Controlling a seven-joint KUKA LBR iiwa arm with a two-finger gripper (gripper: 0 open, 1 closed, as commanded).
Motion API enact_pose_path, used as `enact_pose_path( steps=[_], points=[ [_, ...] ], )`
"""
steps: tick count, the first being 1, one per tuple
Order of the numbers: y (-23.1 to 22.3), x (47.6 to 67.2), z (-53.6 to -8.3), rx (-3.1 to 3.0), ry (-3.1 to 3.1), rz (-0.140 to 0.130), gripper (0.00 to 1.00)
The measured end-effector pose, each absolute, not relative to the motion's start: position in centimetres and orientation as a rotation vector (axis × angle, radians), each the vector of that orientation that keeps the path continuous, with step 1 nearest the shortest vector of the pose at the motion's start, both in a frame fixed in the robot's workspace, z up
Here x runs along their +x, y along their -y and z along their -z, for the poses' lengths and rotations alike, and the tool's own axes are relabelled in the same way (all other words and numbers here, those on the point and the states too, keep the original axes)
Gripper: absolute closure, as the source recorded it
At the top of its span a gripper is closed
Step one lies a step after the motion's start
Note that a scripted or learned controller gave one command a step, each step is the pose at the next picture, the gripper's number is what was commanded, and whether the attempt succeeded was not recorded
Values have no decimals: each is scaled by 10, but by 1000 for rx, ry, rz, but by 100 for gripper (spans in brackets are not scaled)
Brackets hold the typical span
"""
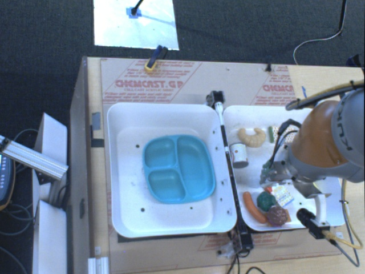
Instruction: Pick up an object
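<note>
The right bin (251, 116) holds several small objects. A tan croissant-shaped piece (252, 136) lies near its back, and a small white can (238, 154) lies on its side by the left wall. Along the front sit an orange carrot (254, 206), a dark green lump (266, 201), a brownish-red lump (278, 215) and a small white packet (283, 194). My gripper (270, 174) hangs low in the bin just behind the green lump and the packet, with the arm's orange band (319, 138) above it. The arm hides the bin's right part.
The left bin (131, 119) holds a blue three-compartment plate (178, 169). A black divider bar (226, 153) runs between the bins. A yellow-and-black clamp (154, 60) sits at the bench's back edge, and cables trail at the right.
</note>
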State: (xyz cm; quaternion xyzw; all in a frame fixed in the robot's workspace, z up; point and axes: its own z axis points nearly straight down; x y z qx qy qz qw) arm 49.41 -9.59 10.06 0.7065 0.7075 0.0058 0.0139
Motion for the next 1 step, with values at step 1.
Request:
enact_pose_path(
  steps=[1],
  points=[
    [96,494,-101,2200,-2204,-18,0]
  ],
)
